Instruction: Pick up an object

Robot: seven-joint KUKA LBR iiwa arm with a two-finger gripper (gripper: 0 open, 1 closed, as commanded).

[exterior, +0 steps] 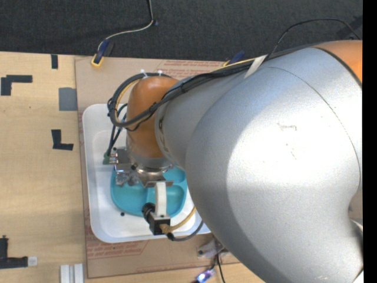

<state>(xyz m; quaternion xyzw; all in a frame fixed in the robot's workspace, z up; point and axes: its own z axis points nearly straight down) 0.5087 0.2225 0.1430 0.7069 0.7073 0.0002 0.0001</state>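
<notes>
Camera view:

1. The grey arm enters from the right and covers most of the right half of the view. Its orange band sits above the wrist, over the upper part of the shallow white plastic bin.
2. The gripper points down into this bin. It stands at the upper edge of a turquoise, rounded plastic object.
3. Gripper state: cannot be told. The wrist body hides the tip, so the view does not show whether the tool is released, clenched, or grasping anything. Contact with the turquoise object cannot be confirmed either.
4. Task object location: the turquoise object lies on the bin floor, in the lower half of the bin as viewed, directly beneath the gripper. The arm partly covers its right side.
5. The bin rests on a flat brown cardboard sheet. The sheet lies on the pale wooden bench.
6. Black tape marks are fixed to the bench surface left of the bin, well apart from it.
7. A thin black cable runs across the dark fabric behind the bench. It ends in a yellow-tipped connector at the far edge of the cardboard.
</notes>
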